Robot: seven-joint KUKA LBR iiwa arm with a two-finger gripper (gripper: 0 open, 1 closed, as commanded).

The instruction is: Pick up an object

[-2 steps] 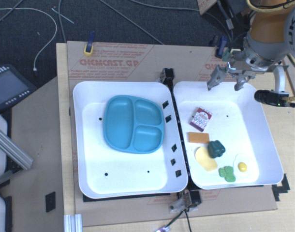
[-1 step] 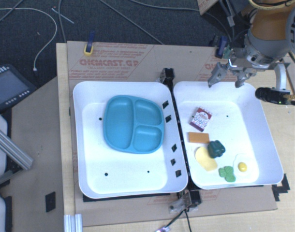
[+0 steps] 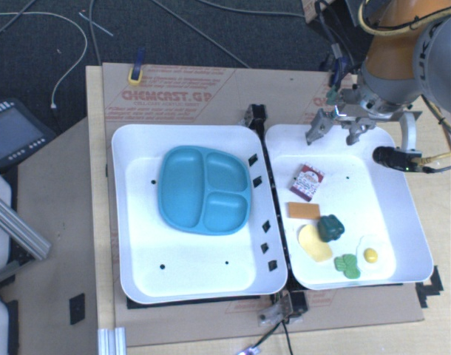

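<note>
My gripper (image 3: 336, 133) hangs over the far edge of the right bin (image 3: 403, 198), fingers spread apart and nothing between them. Below it in that bin lie a small red packet (image 3: 307, 181), an orange block (image 3: 303, 211), a dark green lump (image 3: 330, 228) resting on a pale yellow piece (image 3: 313, 243), a light green item (image 3: 348, 265) and a small yellow ball (image 3: 370, 255). The red packet is the closest to the gripper, a little nearer the camera and to its left.
The left bin (image 3: 137, 257) holds a blue divided plate (image 3: 205, 190). A black clip-lined divider (image 3: 264, 191) joins the two bins. The arm (image 3: 403, 43) with its orange band fills the upper right; cables run behind the bench.
</note>
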